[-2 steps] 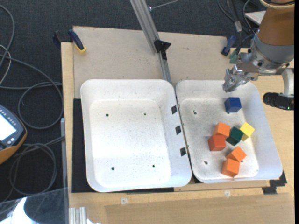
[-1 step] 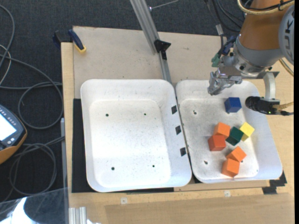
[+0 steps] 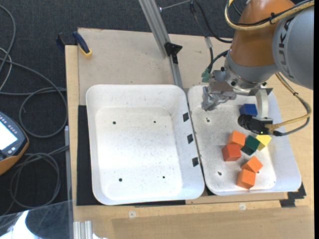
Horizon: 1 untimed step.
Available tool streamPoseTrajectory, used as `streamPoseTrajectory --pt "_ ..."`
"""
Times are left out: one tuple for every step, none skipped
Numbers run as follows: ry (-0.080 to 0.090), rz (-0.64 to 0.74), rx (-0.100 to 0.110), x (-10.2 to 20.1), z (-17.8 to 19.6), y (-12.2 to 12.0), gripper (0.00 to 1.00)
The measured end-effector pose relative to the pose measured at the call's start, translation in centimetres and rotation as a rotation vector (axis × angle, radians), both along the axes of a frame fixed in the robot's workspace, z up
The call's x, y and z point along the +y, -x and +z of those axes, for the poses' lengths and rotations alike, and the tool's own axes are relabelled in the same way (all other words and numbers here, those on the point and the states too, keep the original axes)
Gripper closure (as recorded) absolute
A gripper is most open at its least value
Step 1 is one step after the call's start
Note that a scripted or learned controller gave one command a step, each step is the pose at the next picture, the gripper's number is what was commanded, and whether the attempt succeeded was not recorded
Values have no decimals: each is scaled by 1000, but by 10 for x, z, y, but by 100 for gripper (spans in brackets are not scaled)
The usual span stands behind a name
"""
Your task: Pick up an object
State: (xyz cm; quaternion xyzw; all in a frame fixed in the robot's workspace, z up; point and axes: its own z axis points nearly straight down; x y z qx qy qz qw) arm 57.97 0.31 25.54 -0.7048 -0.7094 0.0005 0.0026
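Blocks lie nearest me, clustered in the right bin [image 3: 284,176] toward its front: I count three orange blocks, one at the front [image 3: 245,179], one just behind it [image 3: 253,164] and one further back [image 3: 238,138]; one red block [image 3: 231,152]; one green block [image 3: 250,145] touching one yellow block [image 3: 263,140]; and, farther back, one blue block [image 3: 248,109] partly covered by the arm's hardware. That makes seven blocks, all in the right bin of the two white bins; the left bin [image 3: 94,96] lies beside it. Beyond the cluster, the gripper [image 3: 211,102] hangs over the rear left part of the right bin, apart from every block, with nothing between its fingers as far as I can see; whether the fingers stand open or closed I cannot tell from this slant. In my judgement the step in hand is the approach to a block. To do it well, I would pick a block with free sides, such as the front orange one, centre the fingers over it, descend squarely, and avoid the touching green and yellow pair.
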Motion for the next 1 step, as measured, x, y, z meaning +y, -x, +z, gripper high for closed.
streamPoseTrajectory --pt "0 0 -1 47 -8 11 100"
